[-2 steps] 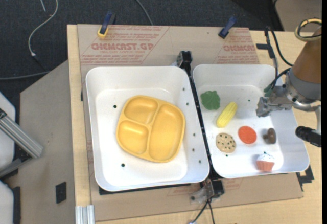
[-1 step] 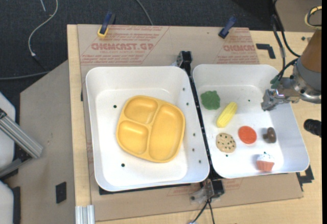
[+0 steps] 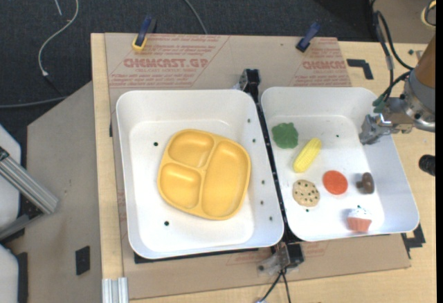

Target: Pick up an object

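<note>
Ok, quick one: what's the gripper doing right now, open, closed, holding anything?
Gripper: at the right bin's far right edge, nothing seen between its fingers; whether open or closed cannot be told.

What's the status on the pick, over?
End effector above right bin's far right rim, holding nothing. Broccoli, corn, cookie, cupcake untouched. Nothing in the way.
</note>
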Motion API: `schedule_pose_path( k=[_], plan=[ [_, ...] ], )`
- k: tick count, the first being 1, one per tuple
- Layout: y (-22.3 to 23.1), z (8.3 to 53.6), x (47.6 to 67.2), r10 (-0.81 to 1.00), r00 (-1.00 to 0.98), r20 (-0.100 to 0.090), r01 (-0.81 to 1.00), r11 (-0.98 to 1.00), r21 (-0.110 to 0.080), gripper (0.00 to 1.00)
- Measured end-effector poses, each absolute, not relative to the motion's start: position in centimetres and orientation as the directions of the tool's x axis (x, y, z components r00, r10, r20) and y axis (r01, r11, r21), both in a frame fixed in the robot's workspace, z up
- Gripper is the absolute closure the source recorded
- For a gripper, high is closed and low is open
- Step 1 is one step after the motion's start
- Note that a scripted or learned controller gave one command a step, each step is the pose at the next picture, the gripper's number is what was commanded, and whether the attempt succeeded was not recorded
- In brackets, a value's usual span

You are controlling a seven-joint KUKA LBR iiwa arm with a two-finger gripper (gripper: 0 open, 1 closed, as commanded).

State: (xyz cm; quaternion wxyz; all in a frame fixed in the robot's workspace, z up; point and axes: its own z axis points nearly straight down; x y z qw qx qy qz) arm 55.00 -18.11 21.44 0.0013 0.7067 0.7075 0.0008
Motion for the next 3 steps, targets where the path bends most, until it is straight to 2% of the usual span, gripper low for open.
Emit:
schedule_pose_path(
  k=[1, 2, 3],
  plan=[
    [-13.6, 22.0, 55.2, 1.000, -0.005, 0.003, 1.000, 0.005, -0.001, 1.00],
    [-7.7, 22.0, 56.7, 1.000, -0.005, 0.001, 1.000, 0.005, 0.001, 1.00],
    [-1.5, 22.3, 57.1, 1.000, -0.003, 0.001, 1.000, 0.003, 0.001, 1.00]
  ],
)
